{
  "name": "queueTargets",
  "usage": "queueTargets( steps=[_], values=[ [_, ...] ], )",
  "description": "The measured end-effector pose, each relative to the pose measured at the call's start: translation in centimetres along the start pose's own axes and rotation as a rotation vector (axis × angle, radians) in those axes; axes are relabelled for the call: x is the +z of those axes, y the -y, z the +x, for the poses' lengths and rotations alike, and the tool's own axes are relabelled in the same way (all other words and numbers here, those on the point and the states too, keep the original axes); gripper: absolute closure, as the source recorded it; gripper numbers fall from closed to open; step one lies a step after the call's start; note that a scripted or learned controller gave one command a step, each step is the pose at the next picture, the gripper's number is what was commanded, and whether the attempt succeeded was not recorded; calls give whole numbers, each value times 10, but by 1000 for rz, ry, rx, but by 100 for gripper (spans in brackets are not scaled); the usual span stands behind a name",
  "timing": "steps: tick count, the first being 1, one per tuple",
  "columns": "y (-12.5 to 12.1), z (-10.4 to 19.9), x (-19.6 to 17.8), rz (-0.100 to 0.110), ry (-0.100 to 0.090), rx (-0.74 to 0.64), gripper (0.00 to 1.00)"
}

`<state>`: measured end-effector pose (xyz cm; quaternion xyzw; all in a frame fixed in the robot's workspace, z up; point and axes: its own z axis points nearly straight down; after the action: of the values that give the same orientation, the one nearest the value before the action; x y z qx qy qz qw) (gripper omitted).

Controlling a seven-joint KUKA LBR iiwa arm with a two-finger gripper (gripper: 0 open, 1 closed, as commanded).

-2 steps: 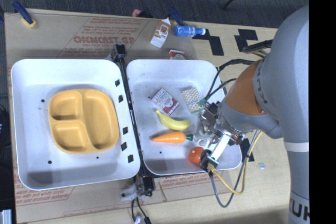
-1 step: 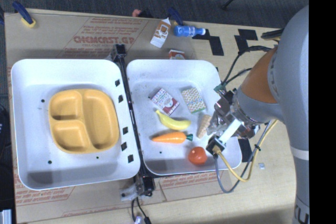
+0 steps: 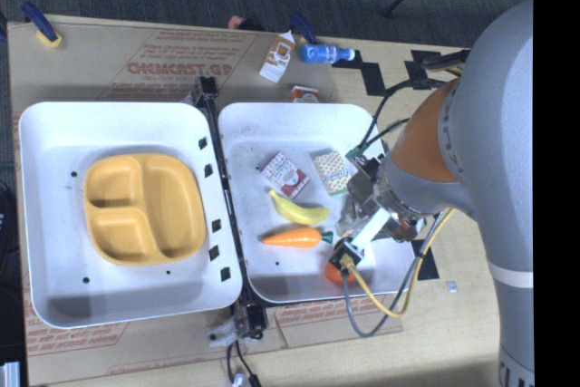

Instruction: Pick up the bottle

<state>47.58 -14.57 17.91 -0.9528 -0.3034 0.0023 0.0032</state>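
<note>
In the camera view, the bottle [image 3: 324, 54] is lying on its side on the table [image 3: 109, 41], outside both bins, just beyond the far rim of the right bin [image 3: 299, 115] and near a small carton [image 3: 277, 59]. The end effector [image 3: 353, 229] is hanging low inside the right bin, well apart from the bottle; I cannot tell whether it is wide or narrow. A carrot [image 3: 292, 238], a banana [image 3: 297, 210] and two packets [image 3: 283, 174] are lying just beside it, so it is probably needing to rise clear of them and the rim first. The left bin [image 3: 36, 195] is holding a yellow plate [image 3: 145, 206].
</note>
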Motion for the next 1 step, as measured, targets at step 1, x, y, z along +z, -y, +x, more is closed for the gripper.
queueTargets(
  steps=[1],
  values=[
    [-43,-30,2,-2,-1,150,100]
  ],
)
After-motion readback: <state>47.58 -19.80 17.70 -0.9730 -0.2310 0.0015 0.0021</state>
